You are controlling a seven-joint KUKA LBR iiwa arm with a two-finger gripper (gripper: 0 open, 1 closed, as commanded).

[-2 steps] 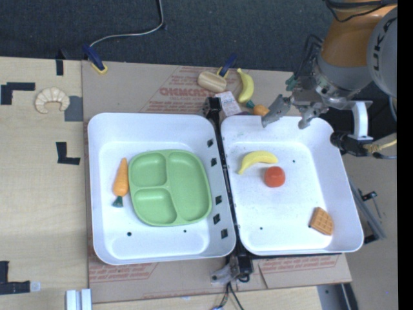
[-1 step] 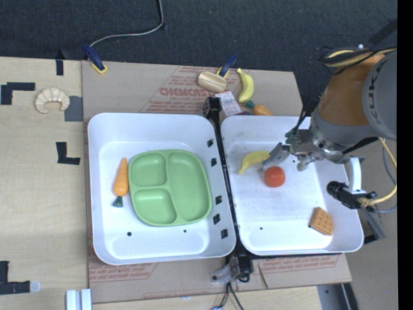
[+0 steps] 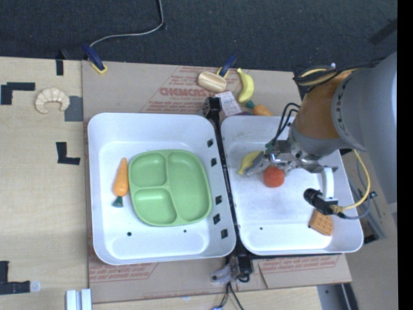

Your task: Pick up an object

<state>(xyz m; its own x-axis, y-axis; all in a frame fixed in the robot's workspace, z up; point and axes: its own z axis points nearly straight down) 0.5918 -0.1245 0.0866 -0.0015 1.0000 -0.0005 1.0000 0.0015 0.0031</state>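
Note:
My gripper (image 3: pixel 270 162) hangs low over the middle of the right bin (image 3: pixel 258 234). A small red ball (image 3: pixel 274 178) lies right under its tip, touching or nearly touching it. A yellow banana-shaped piece (image 3: pixel 248 163) lies just to the gripper's left. Near the bin's lower right corner sits a tan waffle piece (image 3: pixel 321 223). The arm's grey body and orange band (image 3: pixel 319 115) cover the bin's upper right part.
The left bin (image 3: pixel 110 237) holds a green divided plate (image 3: pixel 170 187) and an orange carrot (image 3: pixel 120 177). Behind the bins lie a bread roll (image 3: pixel 211 81), a banana (image 3: pixel 245 86) and a small packet (image 3: pixel 227 102). A croissant (image 3: pixel 53 99) sits far left.

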